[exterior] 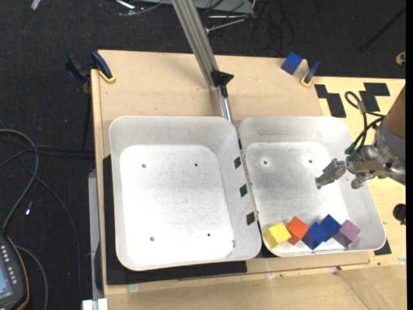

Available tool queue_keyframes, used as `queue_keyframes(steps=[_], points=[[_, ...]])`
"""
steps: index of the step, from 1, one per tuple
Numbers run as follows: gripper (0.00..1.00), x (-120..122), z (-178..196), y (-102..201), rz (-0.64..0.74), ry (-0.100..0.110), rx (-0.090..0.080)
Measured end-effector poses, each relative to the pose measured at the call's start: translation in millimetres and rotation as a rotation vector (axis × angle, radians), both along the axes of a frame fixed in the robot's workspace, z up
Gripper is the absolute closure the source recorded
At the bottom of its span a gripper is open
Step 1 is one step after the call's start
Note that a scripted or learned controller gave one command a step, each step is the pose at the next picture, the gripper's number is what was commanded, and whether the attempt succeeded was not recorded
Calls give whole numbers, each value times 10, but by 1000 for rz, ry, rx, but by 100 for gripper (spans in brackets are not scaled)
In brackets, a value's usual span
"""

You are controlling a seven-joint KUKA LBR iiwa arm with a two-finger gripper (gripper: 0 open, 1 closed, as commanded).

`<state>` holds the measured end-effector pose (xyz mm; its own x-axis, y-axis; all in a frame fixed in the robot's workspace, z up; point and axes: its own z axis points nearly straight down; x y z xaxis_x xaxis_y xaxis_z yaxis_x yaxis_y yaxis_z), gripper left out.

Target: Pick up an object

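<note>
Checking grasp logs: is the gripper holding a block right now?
No. The gripper hangs above the right bin with nothing between its fingers; the yellow block and its neighbours lie along the bin's front edge.

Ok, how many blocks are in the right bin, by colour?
Yellow block: 1
Orange block: 1
Blue block: 1
Purple block: 1
Total in the right bin: 4
</note>
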<state>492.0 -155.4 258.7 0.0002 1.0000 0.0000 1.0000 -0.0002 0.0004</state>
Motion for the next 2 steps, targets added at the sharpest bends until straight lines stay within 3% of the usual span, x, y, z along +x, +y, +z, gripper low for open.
queue_keyframes(steps=[1, 2], points=[[0, 450, -1646, 439, 4, -1, -1], [0, 976, -1370, 489, 5, -7, -2]])
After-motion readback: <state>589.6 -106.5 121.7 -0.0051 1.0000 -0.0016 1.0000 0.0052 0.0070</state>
